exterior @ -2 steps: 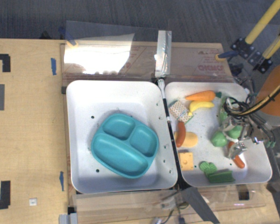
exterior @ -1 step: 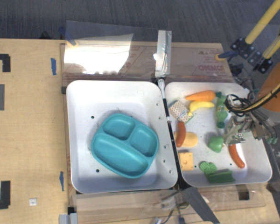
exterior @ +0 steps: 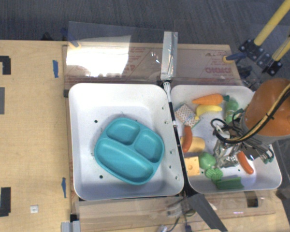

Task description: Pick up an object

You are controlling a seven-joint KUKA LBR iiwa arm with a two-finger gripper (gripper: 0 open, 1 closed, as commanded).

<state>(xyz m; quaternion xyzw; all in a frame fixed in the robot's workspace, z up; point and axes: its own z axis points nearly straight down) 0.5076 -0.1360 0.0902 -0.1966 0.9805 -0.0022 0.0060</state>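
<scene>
The right bin holds several toy foods: a carrot, a yellow banana-like piece, a green piece, a checkered block, a red sausage, a yellow piece, a cheese wedge, green lumps, a green bar and an orange-red piece. My gripper reaches down into this bin from the right, just right of the green lumps and left of the orange-red piece. Cables hide its tips.
The left bin bears a teal divided plate. A metal divider stands behind the bins' shared wall. The arm's orange band overhangs the right bin's right side. Yellow poles stand at the top right.
</scene>
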